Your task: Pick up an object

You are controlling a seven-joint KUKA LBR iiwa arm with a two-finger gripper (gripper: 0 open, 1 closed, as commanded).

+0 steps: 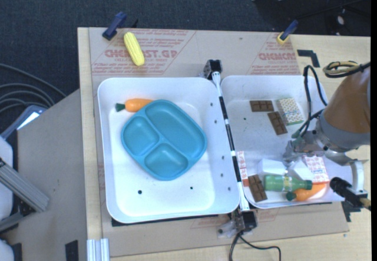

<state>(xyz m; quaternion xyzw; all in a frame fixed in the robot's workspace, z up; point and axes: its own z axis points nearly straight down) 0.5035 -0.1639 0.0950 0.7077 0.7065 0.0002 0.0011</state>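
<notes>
Position of the tool: low inside the right bin, near that bin's front right corner, at the end of the grey arm that reaches in from the right. How far the tool is open cannot be told from the camera view, and nothing can be seen held in it.

Nearest candidate: a green bottle lying on its side on the floor of the right bin, just in front of the tool. Its long axis runs roughly left to right, parallel to the bin's front wall, with the narrow neck toward the right. An orange carrot lies against the bottle's neck end, and a brown chocolate bar lies just left of the bottle's base. A red-and-white packet lies just right of the tool.

Judgement: the coming move turns on one relation. The bottle lies toward the front wall from the tool, so a short shift toward that wall would bring the tool over the bottle's body. A grip across the short axis appears the more workable, since the carrot and the chocolate bar crowd both ends.

Other contents of the right bin: two more chocolate pieces and a patterned packet lie toward the back wall, well apart from the tool.
</notes>
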